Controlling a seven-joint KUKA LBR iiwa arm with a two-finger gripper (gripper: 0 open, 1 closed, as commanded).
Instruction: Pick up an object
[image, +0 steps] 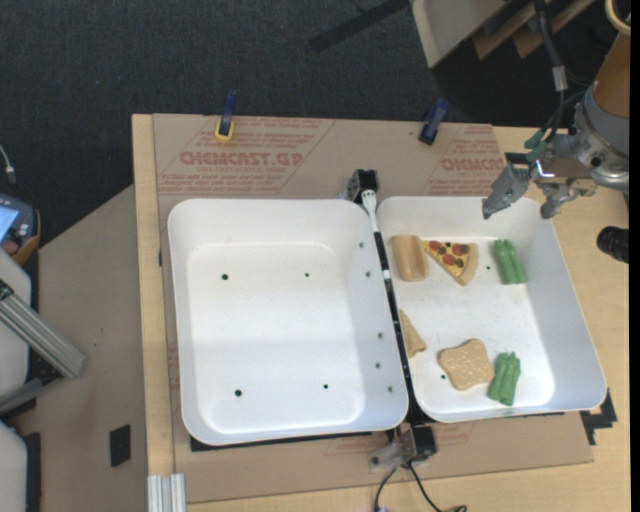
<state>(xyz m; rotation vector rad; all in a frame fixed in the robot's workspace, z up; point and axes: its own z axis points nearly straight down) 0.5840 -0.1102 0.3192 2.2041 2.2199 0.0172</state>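
My gripper hangs open above the far edge of the right bin, its two fingers spread with nothing between them. Just below it in that bin lie a green vegetable piece, a pizza slice and a bread roll. Toward the near side sit a slice of toast, another green vegetable piece, and a tan wedge against the left wall.
The left bin lies beside the right one, joined along a black divider. Both rest on a cardboard sheet held by a yellow clamp and a blue clamp at the far edge.
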